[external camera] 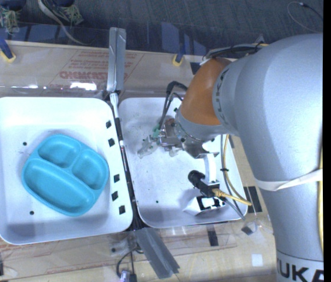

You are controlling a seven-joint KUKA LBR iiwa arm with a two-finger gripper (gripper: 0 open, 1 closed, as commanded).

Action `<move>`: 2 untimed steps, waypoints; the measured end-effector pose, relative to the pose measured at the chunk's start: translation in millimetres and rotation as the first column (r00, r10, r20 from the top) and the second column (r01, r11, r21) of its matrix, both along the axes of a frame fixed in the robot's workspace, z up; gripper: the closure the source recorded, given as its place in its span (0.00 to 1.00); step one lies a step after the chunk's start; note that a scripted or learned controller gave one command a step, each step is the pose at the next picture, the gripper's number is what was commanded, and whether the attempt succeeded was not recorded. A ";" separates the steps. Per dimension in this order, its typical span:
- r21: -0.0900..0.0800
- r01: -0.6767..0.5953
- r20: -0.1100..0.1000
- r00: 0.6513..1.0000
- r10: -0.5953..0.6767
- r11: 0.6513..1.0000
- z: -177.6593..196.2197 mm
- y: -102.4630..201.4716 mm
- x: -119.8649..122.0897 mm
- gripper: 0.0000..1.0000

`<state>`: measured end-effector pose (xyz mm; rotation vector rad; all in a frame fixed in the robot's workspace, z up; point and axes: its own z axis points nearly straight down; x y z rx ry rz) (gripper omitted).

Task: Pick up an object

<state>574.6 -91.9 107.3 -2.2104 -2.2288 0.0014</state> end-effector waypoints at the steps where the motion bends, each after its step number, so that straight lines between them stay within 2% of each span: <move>1: 0.000 0.004 -0.001 1.000 -0.004 1.000 26.1 -93.3 -79.9 0.00; 2: -0.001 -0.001 0.000 1.000 0.001 1.000 -15.8 -82.7 69.7 0.00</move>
